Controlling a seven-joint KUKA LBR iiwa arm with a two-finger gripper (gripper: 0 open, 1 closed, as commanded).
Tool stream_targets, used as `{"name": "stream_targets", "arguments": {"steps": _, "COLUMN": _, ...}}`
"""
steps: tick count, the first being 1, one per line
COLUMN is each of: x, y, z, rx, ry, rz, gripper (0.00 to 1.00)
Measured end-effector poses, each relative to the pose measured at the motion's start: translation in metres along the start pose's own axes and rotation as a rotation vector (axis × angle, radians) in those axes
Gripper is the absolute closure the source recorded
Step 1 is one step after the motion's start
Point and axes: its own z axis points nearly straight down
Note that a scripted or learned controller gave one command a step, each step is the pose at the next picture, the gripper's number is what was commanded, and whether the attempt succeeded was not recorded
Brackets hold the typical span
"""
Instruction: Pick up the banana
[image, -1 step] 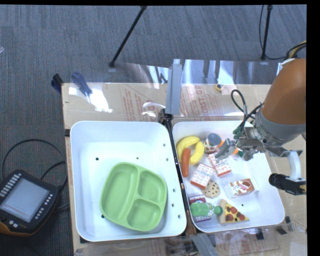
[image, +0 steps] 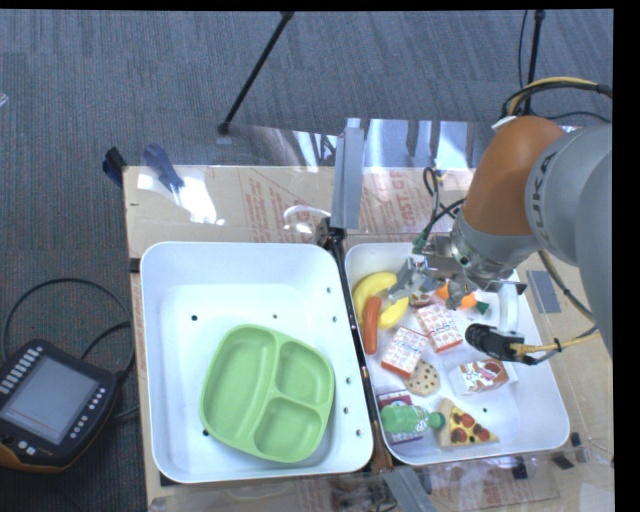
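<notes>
Nearly Over the Banana, Grip Not Yet Made

Plainly the matter turns on a small offset. The yellow curved plastic banana (image: 376, 292) lies in the upper left corner of the right-hand shallow white bin (image: 548, 400), just right of centre in the frame, its long axis running from upper right down to lower left and curving toward the divider between the two bins. A second small yellow piece (image: 394, 313) lies just below it, and an orange-red sausage-shaped toy (image: 371, 325) rests against its lower end.

The grey two-finger gripper (image: 412, 283) hangs just right of the banana's upper end, under the orange band of the grey arm. So the fruit lies to the left and slightly below the fingertips. Whether the fingers are apart or together cannot be told from this slanted view, since the wrist and cables crowd them. Nothing yellow is seen between them, so the banana appears unheld.

The coming move likely calls for a short shift leftward and a closing across the fruit's narrow width, not along its length.

Further right sit red-and-white cartons (image: 421, 338). The left-hand white bin (image: 180, 280) holds a green divided plate (image: 268, 392).
</notes>
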Motion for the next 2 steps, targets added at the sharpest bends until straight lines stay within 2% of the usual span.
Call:
{"name": "stream_targets", "arguments": {"steps": 1, "x": 0.0037, "y": 0.0386, "z": 0.0701, "rx": -0.007, "ry": -0.002, "rz": 0.051, "gripper": 0.0}}
{"name": "stream_targets", "arguments": {"steps": 2, "x": 0.0046, "y": 0.0366, "z": 0.0623, "rx": 0.003, "ry": -0.001, "rz": 0.051, "gripper": 1.0}}
